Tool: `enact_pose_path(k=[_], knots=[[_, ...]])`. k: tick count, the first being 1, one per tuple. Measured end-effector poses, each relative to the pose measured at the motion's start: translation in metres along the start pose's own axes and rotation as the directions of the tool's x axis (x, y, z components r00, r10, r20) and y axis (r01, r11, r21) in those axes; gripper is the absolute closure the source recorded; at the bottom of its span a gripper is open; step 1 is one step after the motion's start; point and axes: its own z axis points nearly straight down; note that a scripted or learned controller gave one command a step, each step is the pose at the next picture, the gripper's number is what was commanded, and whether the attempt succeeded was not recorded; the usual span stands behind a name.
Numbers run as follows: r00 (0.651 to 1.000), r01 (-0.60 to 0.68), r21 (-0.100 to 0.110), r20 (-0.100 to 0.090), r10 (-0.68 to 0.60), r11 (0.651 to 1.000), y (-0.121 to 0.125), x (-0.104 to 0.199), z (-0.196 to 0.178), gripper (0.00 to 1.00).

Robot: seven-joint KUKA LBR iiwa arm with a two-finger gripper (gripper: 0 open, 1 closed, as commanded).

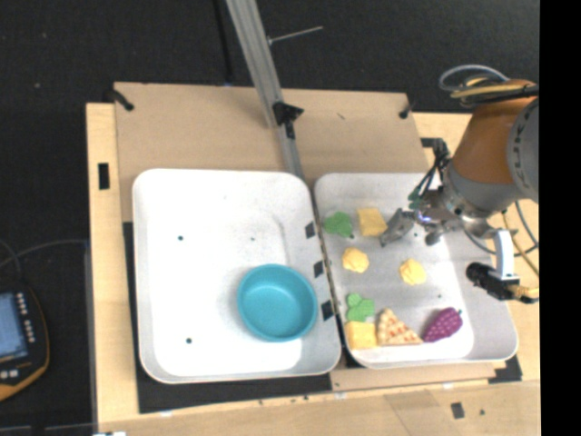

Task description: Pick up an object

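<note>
The right bin (472, 348) holds several toy food pieces. A green leafy piece (339, 224) and a yellow block (370, 221) lie at its upper left, with a yellow lump (355, 261) below them. Another yellow lump (413, 272) lies mid-bin. Along the near edge are a second green piece (360, 308), a yellow block (360, 335), a pizza slice (396, 329) and purple grapes (442, 324). My gripper (413, 232) hangs over the bin's upper middle, just right of the upper yellow block and above the mid-bin lump. It is open, with nothing between its fingers.
A blue bowl (275, 302) sits in the left bin (182, 207), near its lower right corner. A slanted metal pole (263, 71) runs from the top of the view down to the gap between the bins. Cables (497, 275) hang beside the wrist at right.
</note>
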Motion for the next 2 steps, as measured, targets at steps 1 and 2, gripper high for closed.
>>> enact_pose_path(k=[1,2], knots=[[1.0,-0.001,0.0,0.0,0.001,1.0,-0.001,-0.001,0.053,0.0],[1.0,-0.006,-0.007,-0.002,0.006,1.0,0.001,-0.002,0.039,1.0]])
